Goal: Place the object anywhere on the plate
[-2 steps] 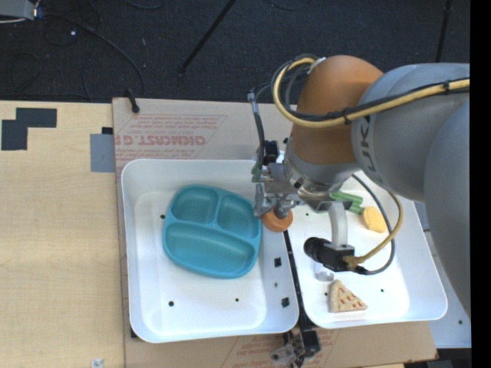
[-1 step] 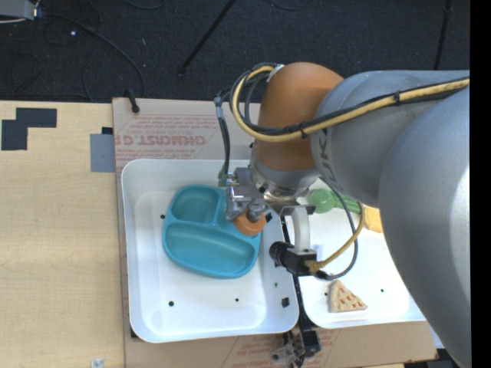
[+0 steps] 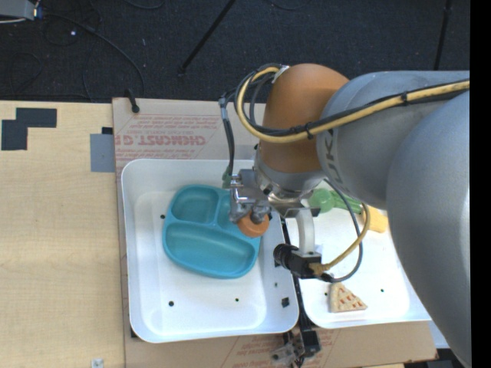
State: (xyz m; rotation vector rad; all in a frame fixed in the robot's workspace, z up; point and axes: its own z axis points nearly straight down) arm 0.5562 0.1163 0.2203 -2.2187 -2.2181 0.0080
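Observation:
A blue divided plate (image 3: 205, 240) lies in the left white bin (image 3: 153, 313). My gripper (image 3: 251, 211) hangs over the plate's right rim, near the wall between the two bins. A small round orange object (image 3: 252, 224) sits between its fingertips, just above the rim, and the fingers are shut on it. The arm's orange band and grey body cover much of the right bin (image 3: 383, 313).
In the right bin, a green object (image 3: 327, 200) peeks out beside the wrist and a yellow one (image 3: 377, 221) lies under the arm. A tan waffle-like wedge (image 3: 347, 300) rests near the front. A cable plug (image 3: 295, 260) hangs over the divider.

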